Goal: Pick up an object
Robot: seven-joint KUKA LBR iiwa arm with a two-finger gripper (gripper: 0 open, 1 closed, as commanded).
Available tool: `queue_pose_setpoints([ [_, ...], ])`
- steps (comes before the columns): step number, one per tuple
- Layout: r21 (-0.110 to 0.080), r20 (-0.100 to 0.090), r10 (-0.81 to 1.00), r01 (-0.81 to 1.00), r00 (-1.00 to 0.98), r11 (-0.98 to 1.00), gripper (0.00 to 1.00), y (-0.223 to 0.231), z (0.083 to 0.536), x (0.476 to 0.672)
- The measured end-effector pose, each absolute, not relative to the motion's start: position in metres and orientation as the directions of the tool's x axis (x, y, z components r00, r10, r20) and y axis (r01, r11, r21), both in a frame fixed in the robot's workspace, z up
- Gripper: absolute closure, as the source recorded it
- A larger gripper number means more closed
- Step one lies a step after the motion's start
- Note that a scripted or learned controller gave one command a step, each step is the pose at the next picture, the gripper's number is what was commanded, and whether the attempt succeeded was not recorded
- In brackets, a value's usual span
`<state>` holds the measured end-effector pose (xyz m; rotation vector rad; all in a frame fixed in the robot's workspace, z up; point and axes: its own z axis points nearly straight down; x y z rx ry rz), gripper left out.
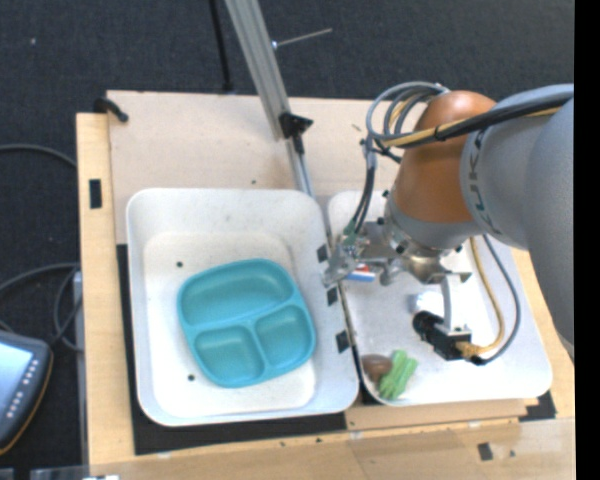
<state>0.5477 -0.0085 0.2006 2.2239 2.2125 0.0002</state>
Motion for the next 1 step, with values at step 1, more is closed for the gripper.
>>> queue_pose_setpoints([
  [1,0.009,-0.001,1.000,1.000,0.002,-0.002,0.00,-0.0385,0.2939,0.5266],
])
